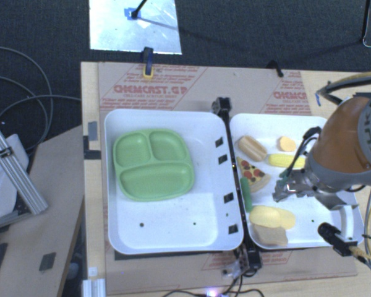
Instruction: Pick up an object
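Observation:
The right bin (309, 228) holds several toy foods: a tan bread roll (251, 146), a small orange piece (287, 143), a yellow corn-like piece (285, 160), a pizza slice (253, 174), a green pod (245, 195), a pale yellow potato-like lump (271, 216) and a brown slab (270, 235). My gripper (283, 189) hangs over the middle of this bin, right of the pizza slice and above the yellow lump. Nothing shows between its tips.
The left bin (167, 228) holds a green divided plate (153, 164). A black clamp bar (232, 178) runs between the two bins. The arm's orange-banded wrist (349, 144) covers the right bin's far right side. Cables lie along the right edge.

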Controlling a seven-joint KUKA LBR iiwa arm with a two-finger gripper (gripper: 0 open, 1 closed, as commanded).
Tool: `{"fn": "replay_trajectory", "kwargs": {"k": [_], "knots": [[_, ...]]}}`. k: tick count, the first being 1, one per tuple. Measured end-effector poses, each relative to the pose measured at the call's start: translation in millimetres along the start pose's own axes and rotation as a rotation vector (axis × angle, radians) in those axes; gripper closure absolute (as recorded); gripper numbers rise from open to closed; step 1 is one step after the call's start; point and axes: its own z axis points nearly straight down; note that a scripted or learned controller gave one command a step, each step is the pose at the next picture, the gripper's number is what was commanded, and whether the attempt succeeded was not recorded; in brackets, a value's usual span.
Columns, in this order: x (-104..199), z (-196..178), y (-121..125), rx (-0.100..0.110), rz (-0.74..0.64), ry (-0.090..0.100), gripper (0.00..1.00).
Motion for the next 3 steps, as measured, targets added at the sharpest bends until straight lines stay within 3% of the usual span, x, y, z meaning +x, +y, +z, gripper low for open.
{"fn": "replay_trajectory", "kwargs": {"k": [1, 2, 3], "knots": [[51, -41, 1, -0.005, -0.001, 0.0, 1.0], [79, -64, 1, -0.003, 0.001, -0.001, 1.0], [117, -43, 4, 0.001, 0.001, -0.001, 1.0]]}}
